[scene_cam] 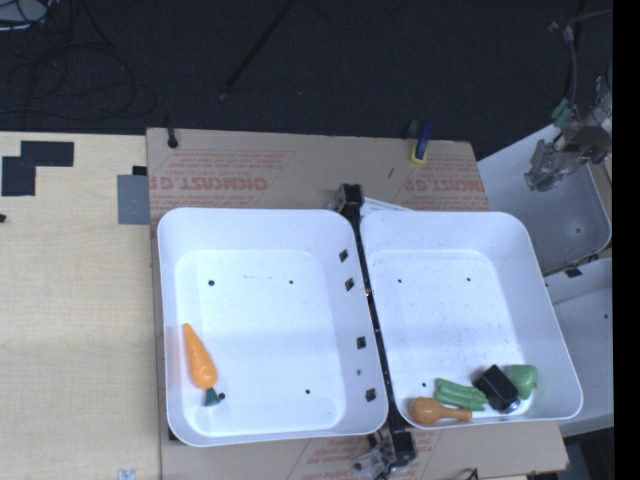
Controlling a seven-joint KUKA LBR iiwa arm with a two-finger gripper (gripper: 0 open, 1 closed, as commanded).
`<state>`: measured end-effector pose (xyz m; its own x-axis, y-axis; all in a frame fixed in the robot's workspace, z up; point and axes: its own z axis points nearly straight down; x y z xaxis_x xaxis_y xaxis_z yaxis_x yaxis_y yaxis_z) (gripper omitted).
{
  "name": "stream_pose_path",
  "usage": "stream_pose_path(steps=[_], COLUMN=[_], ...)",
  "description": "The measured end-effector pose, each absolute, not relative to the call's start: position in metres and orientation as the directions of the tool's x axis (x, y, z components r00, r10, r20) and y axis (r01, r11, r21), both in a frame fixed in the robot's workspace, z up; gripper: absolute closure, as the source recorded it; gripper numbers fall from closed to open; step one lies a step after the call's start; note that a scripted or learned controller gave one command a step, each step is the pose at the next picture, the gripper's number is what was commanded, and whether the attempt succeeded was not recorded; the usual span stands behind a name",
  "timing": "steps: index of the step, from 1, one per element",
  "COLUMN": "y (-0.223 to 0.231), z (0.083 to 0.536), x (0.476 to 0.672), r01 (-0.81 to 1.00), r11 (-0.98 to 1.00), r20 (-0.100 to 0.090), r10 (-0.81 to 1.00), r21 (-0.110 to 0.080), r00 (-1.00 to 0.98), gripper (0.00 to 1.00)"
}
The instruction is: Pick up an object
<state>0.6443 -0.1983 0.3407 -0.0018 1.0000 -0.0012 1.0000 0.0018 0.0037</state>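
A cardboard sheet (300, 173) printed with reversed red lettering lies on the bench under two shallow white bins set side by side. The left bin (255, 230) and the right bin (440, 230) meet along a dark divider strip (362, 298) that runs from far to near between them.

At the far right, well apart from both bins, part of the arm's metal gripper (560, 158) hangs above a grey surface; whether it is open or closed cannot be told, and nothing can be seen in it.

In the left bin, an orange toy carrot (199, 356) with a small dark green top lies near the left wall, toward the near corner, pointing roughly far to near.

In the right bin, four things cluster in the near right corner: a green pea pod (460, 394), a black block (497, 387) tilted just to its right, a green rounded piece (523, 376) touching the block on its right side, and an orange-tan pear-shaped toy (436, 411) lying nearest the near wall, just beside the pod.
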Motion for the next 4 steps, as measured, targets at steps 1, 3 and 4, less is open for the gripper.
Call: stream_pose_path(steps=[1, 3, 4], y=[-0.165, -0.209, -0.212], z=[0.385, 0.264, 0.224], x=[0.645, 0.622, 0.644], r01=[1.000, 1.000, 1.000], r11=[0.003, -0.008, 0.002], r20=[0.000, 0.000, 0.000], r10=[1.000, 1.000, 1.000], r21=[0.004, -0.015, -0.004], r00=[-0.003, 0.008, -0.002], gripper=[1.00, 1.00, 1.00])
